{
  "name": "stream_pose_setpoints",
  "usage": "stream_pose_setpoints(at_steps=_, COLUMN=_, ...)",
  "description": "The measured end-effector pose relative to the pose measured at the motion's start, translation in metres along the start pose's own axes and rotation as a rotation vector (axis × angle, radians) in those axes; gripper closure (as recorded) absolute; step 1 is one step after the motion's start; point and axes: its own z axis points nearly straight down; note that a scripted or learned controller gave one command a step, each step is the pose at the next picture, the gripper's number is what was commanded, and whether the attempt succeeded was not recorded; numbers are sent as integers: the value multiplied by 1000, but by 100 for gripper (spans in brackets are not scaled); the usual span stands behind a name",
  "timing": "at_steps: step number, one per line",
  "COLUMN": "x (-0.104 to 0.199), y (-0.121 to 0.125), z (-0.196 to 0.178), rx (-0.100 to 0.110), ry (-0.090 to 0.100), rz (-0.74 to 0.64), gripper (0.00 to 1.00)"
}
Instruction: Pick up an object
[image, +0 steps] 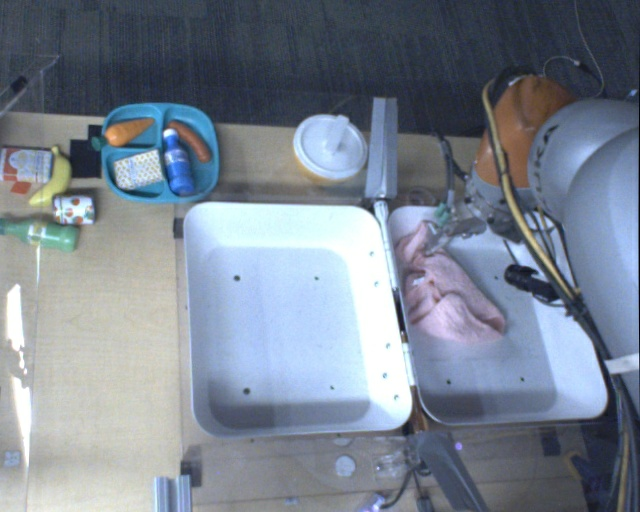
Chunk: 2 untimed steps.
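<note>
Over the right bin (520, 395), near its upper left corner, the jaws (440, 228) of the grey arm (590, 190) hung low above the top end of a crumpled pink cloth (448, 295). Whether they were apart or closed could not be told from the camera view, since the metal parts at the wrist blurred into one another, and no part of the cloth could be seen caught between them. The cloth lay directly below the jaws and spread away from them toward the lower right, resting on the floor of the right bin against its left wall. Behind the jaws, up and to the right, sat the orange band (525, 110) of the arm, with yellow and black cables (520, 225) looping down from it past the wrist. Left of the jaws, across the divider, stood the left bin (290, 320). Up and to the left of the jaws, on the tabletop (100, 330) just beyond the bins, stood a white lidded cup (330, 147). Farther left of it lay a blue divided tray (205, 150) holding toy food and a small blue bottle (178, 160). Well away at the far left edge sat a yellow banana (52, 180), a small can (74, 209) and a green bottle (40, 234) lying on its side.
</note>
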Motion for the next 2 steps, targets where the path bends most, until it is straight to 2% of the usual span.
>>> stream_pose_setpoints(at_steps=1, x=3, y=-1, z=2, rx=7, ry=8, rz=-2, gripper=0)
stream_pose_setpoints(at_steps=2, x=4, y=-50, z=10, rx=-3, ry=4, rz=15, gripper=0)
